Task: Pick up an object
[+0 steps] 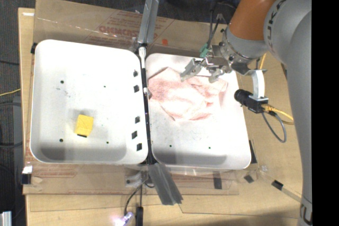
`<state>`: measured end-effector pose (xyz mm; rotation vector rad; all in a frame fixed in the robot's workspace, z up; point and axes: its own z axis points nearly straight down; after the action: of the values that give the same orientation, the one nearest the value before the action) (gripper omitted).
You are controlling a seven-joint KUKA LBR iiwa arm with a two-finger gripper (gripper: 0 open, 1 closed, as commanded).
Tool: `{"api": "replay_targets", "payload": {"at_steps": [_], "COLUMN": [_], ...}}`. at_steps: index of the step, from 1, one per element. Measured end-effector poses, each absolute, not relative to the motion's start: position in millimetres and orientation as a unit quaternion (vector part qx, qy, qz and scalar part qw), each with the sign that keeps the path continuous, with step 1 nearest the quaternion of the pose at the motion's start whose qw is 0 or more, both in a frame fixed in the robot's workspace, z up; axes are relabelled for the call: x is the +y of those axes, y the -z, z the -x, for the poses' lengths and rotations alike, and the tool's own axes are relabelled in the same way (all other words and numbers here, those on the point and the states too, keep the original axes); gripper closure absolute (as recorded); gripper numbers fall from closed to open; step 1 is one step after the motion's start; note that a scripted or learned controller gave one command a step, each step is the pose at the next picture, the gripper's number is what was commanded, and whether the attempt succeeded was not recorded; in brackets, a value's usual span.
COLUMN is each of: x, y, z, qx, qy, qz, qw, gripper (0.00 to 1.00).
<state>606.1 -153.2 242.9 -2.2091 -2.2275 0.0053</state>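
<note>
Two white bins sit side by side on the surface (26, 24). The left bin (47, 55) holds one small yellow block (84, 125), lying on the floor toward the front-left, apart from every wall. The right bin (233, 151) holds a crumpled pink-and-white cloth (180, 98), spread over the rear half of the bin floor; front half is bare.

The arm (275, 13) comes in from the right w/ the orange band above the wrist. The gripper (204, 69) hangs over the rear part of the right bin, right at the cloth's upper-right edge. Jaws look spread apart, one finger pointing left toward the cloth's top, the other down by its right side; nothing sits between them. Can't tell if the tips touch the cloth or hover just above it.

A grey divider bar (147, 18) runs btw the bins.
</note>
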Motion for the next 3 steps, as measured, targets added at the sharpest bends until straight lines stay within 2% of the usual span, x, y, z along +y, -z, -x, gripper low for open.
{"api": "replay_targets", "payload": {"at_steps": [1, 2, 3], "x": [-127.7, -118.8, -113.8], "y": [-92.1, -94.4, -104.3], "z": [-619.0, -627.9, -629.4], "qx": [-0.758, -0.781, -0.784], "qy": [-0.001, -0.0067, -0.0034], "qz": [0.652, 0.624, 0.621], "qw": [0.0, -0.005, -0.004], "gripper": [0.0, 0.0, 1.0]}}
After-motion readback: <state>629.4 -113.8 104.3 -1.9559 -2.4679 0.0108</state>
